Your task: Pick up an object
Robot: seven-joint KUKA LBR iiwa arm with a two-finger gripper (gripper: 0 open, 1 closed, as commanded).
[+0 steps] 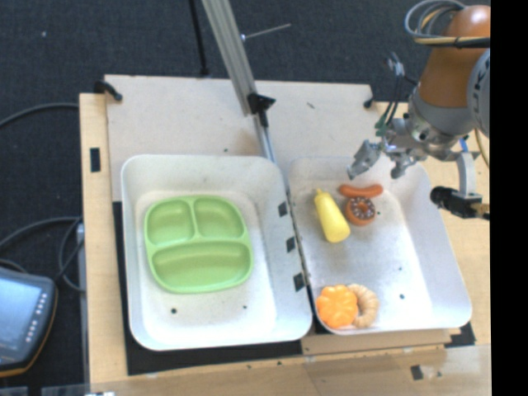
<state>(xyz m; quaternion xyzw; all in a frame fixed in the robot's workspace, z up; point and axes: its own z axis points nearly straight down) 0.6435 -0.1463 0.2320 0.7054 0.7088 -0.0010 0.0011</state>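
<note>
Above the far edge of the right bin (429,246), the claw (381,162) is held with its two fingers spread apart and nothing between them. Just below it, a red sausage (361,190) is seen lying flat, touching a brown doughnut (360,210). A yellow bottle (331,216) is laid beside them. An orange fruit (337,305) and a tan ring (366,304) are placed at the near edge. A green divided tray (198,243) is set in the left bin (206,172) on the worktop (181,114).
</note>
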